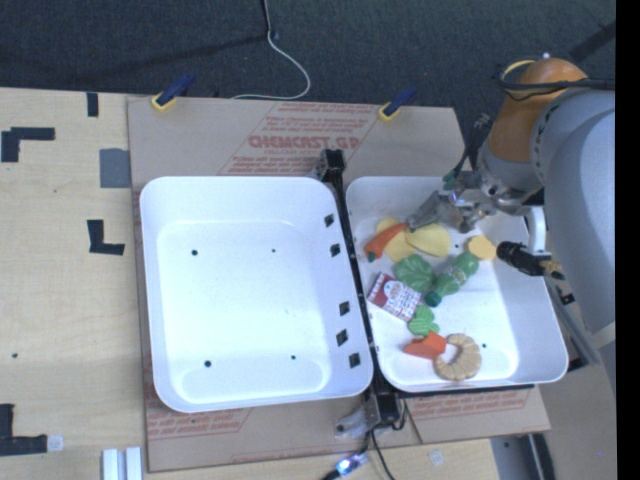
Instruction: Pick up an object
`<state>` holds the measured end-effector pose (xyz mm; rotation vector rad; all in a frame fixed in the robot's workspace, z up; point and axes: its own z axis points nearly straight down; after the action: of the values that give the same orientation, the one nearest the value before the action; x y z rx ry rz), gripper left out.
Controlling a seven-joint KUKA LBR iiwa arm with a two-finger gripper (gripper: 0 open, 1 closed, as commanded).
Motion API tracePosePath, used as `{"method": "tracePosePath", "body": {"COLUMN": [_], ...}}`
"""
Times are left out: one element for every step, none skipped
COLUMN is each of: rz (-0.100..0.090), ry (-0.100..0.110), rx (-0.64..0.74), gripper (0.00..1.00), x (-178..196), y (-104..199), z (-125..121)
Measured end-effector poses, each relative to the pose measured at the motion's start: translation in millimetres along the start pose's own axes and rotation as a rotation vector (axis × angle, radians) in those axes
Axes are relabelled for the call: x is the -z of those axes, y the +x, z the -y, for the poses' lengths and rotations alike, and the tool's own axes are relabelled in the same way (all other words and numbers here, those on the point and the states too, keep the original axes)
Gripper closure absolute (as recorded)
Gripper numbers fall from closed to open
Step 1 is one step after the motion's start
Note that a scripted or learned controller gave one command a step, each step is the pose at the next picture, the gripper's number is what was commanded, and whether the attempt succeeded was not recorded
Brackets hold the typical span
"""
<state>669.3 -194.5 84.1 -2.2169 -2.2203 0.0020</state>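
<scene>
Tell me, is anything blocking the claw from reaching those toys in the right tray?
Nothing visible does. The gripper hangs at the right bin's far end, directly beside the yellow toy and orange piece. The toys lie crowded together, so neighbours could get bumped.

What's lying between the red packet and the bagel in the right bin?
In the camera view, between the red packet and the bagel lie a small green vegetable toy and an orange carrot toy.

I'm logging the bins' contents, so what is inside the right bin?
The right bin holds toy food: a yellow piece, green pieces, a red packet, a carrot, a bagel. Anything beneath the pile is covered.
</scene>
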Motion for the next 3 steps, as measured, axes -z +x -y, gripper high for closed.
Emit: {"method": "tracePosePath", "body": {"rz": [0.004,0.003,0.002], "ry": [-0.003,-0.006,-0.004], "rx": [-0.003,0.003,0.0], "gripper": [0.0,0.0,0.0], "x": [1.1,0.4,0.1], "y": [-19.4,17.2,18.7], "z": [56.8,11.8,0.5]}}
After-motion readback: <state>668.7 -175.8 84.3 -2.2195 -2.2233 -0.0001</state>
